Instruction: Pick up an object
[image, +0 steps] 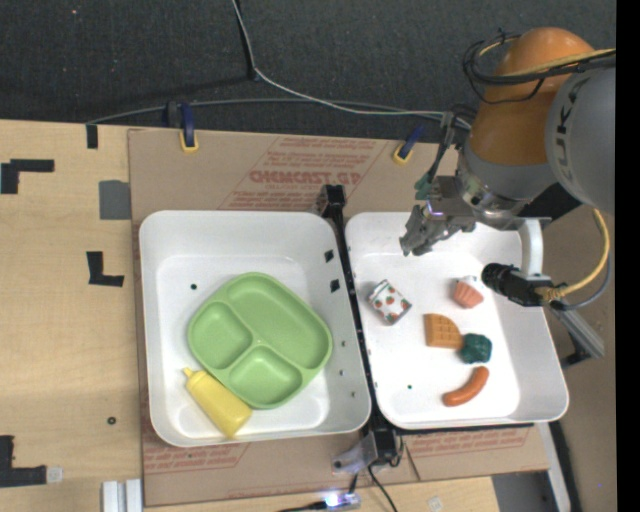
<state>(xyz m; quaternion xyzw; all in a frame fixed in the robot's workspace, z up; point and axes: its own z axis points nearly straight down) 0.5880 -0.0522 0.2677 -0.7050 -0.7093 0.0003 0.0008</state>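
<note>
The hand (418, 240) hangs over the far left part of the right bin (540, 400), gripping nothing; whether it is open or closed I cannot tell. The nearest candidate, a small printed carton (389, 301), lies tilted just nearer than it, so a descent could land off-centre and knock it away. Red printing on the cardboard (290, 165) beyond the bins is too faint to read.
</note>
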